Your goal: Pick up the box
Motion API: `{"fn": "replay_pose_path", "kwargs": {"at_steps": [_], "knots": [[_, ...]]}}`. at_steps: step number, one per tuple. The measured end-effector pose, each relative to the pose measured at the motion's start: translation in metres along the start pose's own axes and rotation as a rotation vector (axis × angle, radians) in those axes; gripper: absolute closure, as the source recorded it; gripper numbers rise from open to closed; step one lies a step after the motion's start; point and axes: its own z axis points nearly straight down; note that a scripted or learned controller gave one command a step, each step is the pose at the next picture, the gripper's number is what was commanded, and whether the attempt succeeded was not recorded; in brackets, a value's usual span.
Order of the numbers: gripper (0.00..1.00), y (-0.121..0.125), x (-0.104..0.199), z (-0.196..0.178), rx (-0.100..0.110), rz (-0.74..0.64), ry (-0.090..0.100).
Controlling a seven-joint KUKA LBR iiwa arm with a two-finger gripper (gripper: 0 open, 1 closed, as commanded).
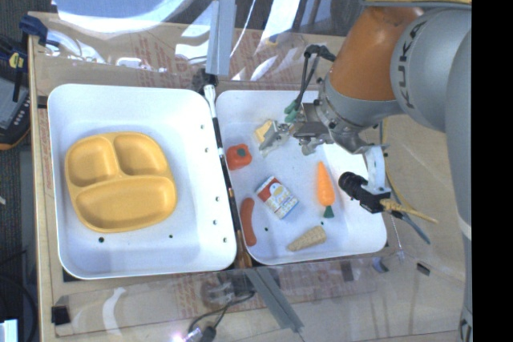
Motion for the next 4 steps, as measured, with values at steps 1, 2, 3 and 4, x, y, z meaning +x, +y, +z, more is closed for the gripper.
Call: {"fn": "replay_pose_path", "kwargs": {"at_steps": [1, 2, 3, 4], "knots": [[0.00, -0.045, -0.035, 0.077, 0.000, -0.100, -0.001], [0.00, -0.036, -0.032, 0.136, -0.010, -0.021, -0.003], [1.00, -0.035, -0.033, 0.125, -0.012, -0.029, -0.007], [0.00, -0.035, -0.033, 0.125, -0.012, -0.029, -0.007]]}}
